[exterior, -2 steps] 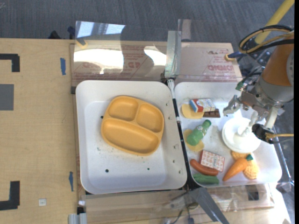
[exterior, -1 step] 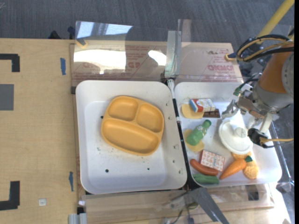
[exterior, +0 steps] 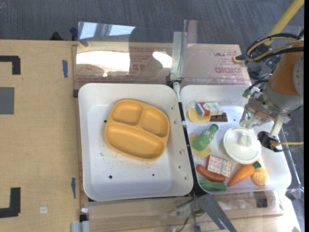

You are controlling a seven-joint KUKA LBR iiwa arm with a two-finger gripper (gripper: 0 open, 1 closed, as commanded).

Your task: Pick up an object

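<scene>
My gripper [exterior: 261, 124] hangs over the right bin [exterior: 285, 170], at the far edge of a white round dish [exterior: 240, 145]. Its fingers [exterior: 246, 120] stand apart, open, with nothing between them. Around the dish lie a green bottle [exterior: 206, 137], a small red, white and blue carton [exterior: 208, 108], a dark chocolate bar [exterior: 218, 116], a yellow disc [exterior: 194, 115], a patterned red box [exterior: 219, 166], a red sausage [exterior: 210, 173], a green cucumber [exterior: 214, 186], a carrot [exterior: 241, 175] and a yellow-orange fruit [exterior: 259, 177].
The left bin [exterior: 91, 178] holds an orange divided plate [exterior: 137, 129]. A raised divider [exterior: 185, 144] separates the two bins. Clear panels [exterior: 178, 57] stand behind them. The grey arm with its orange band [exterior: 287, 76] and cables comes in from the right.
</scene>
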